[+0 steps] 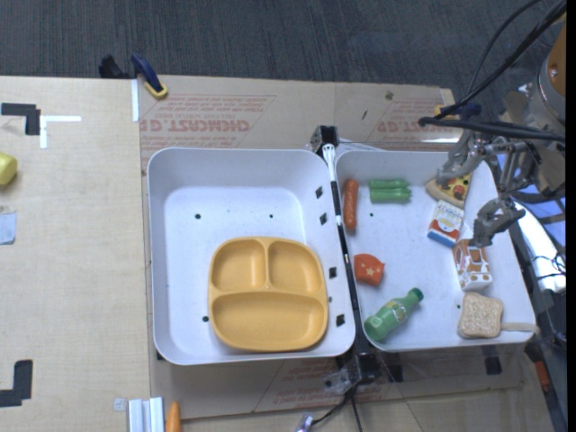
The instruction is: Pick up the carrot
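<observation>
Against the left wall of the right-hand white bin [504, 241], the slim orange carrot [350, 204] is lying untouched, while the grey two-finger gripper [490, 187] is hanging at the far right, its grasp indeterminable, leaving the pick undone.

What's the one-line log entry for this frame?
task: pick up carrot | carrot: lying at left wall of right bin, untouched | gripper: over right side of that bin, far from carrot | plate: left bin
</observation>
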Motion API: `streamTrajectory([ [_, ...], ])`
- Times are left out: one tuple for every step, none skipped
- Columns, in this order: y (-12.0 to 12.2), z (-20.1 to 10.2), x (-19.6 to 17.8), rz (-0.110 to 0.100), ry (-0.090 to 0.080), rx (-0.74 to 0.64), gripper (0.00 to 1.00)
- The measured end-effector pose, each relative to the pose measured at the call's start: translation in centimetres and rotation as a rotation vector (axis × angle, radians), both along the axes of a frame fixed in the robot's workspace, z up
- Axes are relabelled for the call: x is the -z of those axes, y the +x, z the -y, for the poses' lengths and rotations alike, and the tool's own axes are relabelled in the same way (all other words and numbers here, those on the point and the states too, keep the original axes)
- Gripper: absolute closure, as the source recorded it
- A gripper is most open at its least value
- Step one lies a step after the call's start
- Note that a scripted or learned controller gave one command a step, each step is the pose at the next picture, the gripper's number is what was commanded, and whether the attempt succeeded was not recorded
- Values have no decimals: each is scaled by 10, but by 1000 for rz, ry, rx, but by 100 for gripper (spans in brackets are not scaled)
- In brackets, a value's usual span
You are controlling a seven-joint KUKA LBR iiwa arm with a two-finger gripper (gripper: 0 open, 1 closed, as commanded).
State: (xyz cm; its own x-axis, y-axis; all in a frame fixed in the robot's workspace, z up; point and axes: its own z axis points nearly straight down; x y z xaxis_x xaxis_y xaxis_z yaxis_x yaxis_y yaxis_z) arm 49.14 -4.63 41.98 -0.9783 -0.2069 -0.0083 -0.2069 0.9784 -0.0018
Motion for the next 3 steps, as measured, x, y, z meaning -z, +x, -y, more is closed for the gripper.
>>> streamTrajectory([
  [-1,-37,11,-3,-1,-386,0],
  [7,-92,85,-5,-1,-510,0],
  [-6,-163,240,-8,0,-652,0],
])
